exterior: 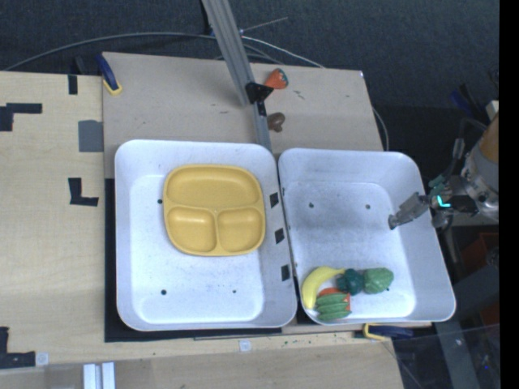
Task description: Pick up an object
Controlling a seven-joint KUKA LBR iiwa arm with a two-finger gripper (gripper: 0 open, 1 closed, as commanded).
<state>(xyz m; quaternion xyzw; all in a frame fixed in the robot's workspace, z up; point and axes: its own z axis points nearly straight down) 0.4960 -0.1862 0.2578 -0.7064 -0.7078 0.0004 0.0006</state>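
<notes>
Hand (403, 215) sits at the right bin's (340, 164) right edge, over the rim; can't tell its state, nothing visibly in it. Toy food is clustered in that bin's near edge toward the left corner: banana (316, 283), dark green piece (351, 281), lighter green piece (377, 279), red-green piece (332, 304), all touching. Left bin (134, 217) carries a yellow divided plate (215, 209) toward its far edge.

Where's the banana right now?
The banana lies in the right bin, at its near-left corner, touching the other toy vegetables beside it.
</notes>
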